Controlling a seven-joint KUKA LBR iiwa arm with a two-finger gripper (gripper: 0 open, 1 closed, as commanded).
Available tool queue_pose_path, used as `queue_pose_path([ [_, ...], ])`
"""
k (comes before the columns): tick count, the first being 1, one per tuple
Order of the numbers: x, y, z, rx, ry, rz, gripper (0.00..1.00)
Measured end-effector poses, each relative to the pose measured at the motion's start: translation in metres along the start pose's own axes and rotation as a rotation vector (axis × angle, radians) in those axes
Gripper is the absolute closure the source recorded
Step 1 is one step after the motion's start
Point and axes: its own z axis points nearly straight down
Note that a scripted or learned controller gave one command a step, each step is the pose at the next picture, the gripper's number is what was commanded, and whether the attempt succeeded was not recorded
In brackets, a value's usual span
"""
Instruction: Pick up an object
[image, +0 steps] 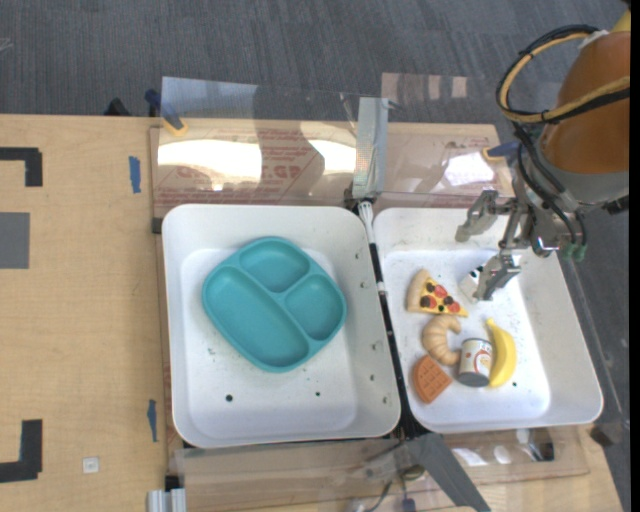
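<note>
From my feed: the claw (497, 272) hangs low over the right bin (570, 395), toward its 12 o'clock end; I cannot tell how it is set from this angle. The toy food sits clustered near that bin's middle. Pizza slice (433, 296) lies at 8 o'clock from the claw, near it but apart. Croissant (441, 337) just below the pizza, can (475, 361) touching the croissant's 4 o'clock side, banana (502, 352) against the can at 3 o'clock. Waffle (431, 380) (orange, squarish) at 6 o'clock of the croissant. Left bin (190, 400) carries a teal divided plate (273, 303). Both bins rest on the counter (70, 330).
</note>
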Motion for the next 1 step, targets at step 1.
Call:
queue_pose_path([
  [1,-0.0202,-0.0063,0.1433,0.002,-0.019,-0.067,0.00],
])
